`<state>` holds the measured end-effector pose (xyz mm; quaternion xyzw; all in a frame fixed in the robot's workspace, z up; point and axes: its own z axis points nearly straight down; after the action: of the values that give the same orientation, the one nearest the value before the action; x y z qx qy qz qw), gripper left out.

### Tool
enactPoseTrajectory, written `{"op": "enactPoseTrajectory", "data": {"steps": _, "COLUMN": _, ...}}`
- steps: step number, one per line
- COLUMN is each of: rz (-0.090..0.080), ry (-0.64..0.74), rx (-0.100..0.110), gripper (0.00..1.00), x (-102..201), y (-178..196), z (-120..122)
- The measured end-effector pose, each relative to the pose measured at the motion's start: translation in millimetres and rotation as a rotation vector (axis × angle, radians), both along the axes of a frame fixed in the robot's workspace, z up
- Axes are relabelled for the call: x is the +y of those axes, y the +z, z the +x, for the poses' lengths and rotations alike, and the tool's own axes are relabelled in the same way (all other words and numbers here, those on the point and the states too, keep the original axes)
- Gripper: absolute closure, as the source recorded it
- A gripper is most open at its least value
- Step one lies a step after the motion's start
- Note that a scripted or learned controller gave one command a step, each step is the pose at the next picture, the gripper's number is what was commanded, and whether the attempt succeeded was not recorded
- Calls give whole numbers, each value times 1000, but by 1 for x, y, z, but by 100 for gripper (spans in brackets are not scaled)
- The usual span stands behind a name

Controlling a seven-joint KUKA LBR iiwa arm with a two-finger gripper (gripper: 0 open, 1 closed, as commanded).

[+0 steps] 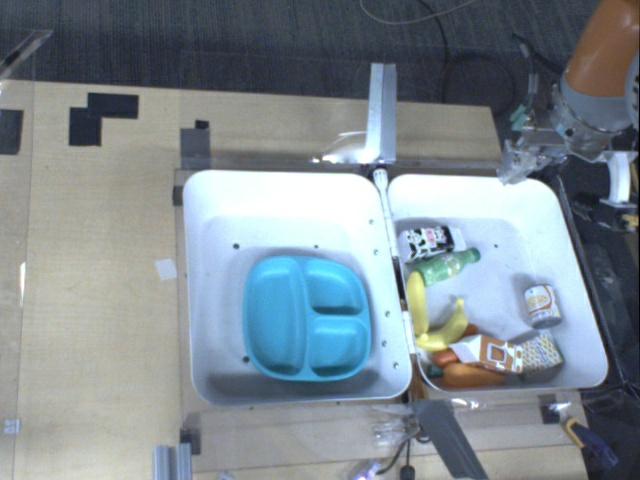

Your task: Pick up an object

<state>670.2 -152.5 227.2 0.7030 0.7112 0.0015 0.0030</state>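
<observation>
The arm is cut off at the right edge; the pincer is too blurred to read.

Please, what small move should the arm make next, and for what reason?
Probably move the end effector down and toward the small can. The end effector hangs at the right bin's far corner with nothing between its fingers, and the can lies apart from the crowded items, so it seems the easiest target.

Soft, even overhead light is washing the two shallow white plastic bins nearly featureless (mild glare), the blue divided plastic tray is casting a faint shadow, and details are looking slightly blurred.
</observation>
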Motion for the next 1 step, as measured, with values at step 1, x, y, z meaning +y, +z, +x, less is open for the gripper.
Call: {"op": "enactPoseTrajectory", "data": {"steps": 1, "rz": 1, "ry": -19, "rx": 1, "gripper": 100, "x": 5, "y": 0, "z": 0}}
